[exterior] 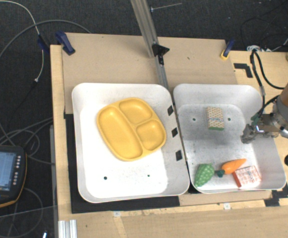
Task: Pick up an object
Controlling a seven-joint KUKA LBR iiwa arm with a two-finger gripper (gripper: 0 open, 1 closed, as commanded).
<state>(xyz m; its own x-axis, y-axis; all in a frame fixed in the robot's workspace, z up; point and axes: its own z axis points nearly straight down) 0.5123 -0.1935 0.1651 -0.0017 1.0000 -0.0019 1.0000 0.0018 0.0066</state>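
Note:
The right bin [198, 95] holds a small patterned block [215, 118] near its middle back. Along its front lie a green toy vegetable [204, 174], an orange carrot [233, 165] and a red-and-white packet [247, 176]. My gripper [250, 133] hangs over the right side of this bin, to the right of the patterned block and above the carrot and packet in the picture. Nothing shows between its fingers.
A yellow divided plate [130, 128] lies in the left bin [87, 182]. A metal pole [144, 19] slants in from the top to the gap between the bins. Cables and a tablet [2, 171] sit off the bench at left.

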